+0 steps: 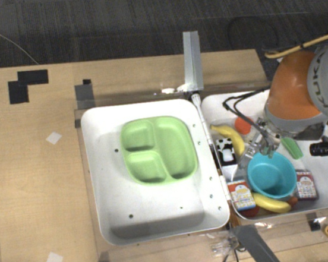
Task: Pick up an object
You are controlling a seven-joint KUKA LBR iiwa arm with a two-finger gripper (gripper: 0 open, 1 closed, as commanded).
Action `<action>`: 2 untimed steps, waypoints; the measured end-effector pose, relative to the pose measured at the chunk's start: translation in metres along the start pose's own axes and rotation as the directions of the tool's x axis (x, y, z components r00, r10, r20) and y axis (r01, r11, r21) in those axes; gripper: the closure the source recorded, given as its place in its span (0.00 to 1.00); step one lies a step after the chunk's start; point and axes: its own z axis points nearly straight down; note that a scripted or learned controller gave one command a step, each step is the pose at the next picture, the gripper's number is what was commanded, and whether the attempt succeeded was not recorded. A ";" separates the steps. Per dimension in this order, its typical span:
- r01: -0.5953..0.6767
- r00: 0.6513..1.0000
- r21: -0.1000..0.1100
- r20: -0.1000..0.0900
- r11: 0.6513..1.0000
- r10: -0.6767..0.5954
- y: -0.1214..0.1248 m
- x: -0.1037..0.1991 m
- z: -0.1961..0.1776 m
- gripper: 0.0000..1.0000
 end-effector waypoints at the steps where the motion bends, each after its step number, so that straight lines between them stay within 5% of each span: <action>1: -0.085 0.996 0.010 -0.006 0.996 0.085 0.028 -0.040 0.003 0.00; 2: -0.204 0.979 -0.001 0.001 0.979 0.204 0.001 -0.003 0.000 0.00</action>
